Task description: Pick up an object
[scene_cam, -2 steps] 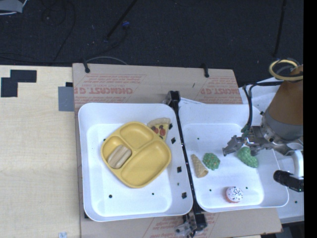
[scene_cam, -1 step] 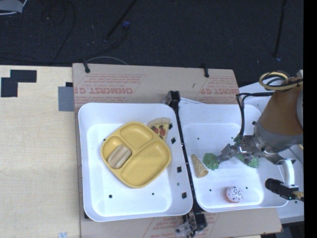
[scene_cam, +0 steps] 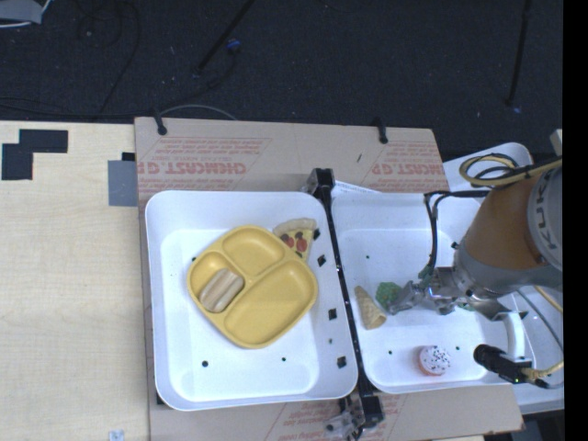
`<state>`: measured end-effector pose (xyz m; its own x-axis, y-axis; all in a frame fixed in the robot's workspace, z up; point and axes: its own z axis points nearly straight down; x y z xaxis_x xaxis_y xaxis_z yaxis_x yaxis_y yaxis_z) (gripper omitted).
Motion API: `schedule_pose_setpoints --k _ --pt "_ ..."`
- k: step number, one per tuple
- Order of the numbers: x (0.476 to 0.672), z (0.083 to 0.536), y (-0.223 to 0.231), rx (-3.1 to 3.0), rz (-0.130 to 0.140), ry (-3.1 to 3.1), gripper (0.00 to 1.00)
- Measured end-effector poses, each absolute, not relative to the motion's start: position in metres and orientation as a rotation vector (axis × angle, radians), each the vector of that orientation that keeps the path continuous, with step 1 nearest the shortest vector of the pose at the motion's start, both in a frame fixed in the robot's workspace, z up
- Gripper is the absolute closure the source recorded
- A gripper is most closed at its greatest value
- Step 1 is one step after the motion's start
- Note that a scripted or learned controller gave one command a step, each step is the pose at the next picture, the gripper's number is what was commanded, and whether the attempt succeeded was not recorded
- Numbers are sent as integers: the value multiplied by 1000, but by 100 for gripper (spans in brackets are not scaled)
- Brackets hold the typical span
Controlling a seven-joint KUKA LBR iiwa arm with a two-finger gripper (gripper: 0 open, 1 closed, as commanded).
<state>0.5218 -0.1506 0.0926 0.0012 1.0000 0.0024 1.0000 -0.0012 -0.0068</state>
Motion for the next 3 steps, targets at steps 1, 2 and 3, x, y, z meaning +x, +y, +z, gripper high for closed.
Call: schedule_pose_setpoints --k 1,2,3 --pt "522 105 -150 -2221 2 -2213 100" --pt "518 149 -145 -2220 0 -2222 100" --pt "525 194 -146 -2220 -2 -2225 100"
